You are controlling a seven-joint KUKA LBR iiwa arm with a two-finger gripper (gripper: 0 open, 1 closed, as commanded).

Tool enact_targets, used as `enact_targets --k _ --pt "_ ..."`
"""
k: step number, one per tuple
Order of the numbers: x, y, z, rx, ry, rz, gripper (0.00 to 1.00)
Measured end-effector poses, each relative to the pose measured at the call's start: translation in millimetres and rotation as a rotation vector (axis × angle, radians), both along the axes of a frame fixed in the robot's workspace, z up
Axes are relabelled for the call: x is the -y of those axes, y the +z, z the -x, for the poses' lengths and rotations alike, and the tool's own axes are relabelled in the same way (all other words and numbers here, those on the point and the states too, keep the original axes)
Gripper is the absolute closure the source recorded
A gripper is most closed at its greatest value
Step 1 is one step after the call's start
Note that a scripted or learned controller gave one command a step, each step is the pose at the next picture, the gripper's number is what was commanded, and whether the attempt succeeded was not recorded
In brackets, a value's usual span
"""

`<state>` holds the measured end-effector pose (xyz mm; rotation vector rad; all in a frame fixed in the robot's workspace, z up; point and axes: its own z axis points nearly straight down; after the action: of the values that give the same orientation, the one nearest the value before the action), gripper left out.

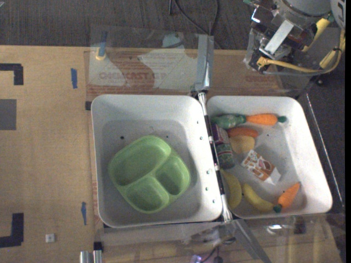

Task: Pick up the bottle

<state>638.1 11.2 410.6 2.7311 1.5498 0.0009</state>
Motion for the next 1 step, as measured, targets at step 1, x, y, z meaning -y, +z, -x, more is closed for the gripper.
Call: enact_targets --k 1 --pt "-13.2 12.0 -22.5 0.0 -0.306 -0.001 1.0"
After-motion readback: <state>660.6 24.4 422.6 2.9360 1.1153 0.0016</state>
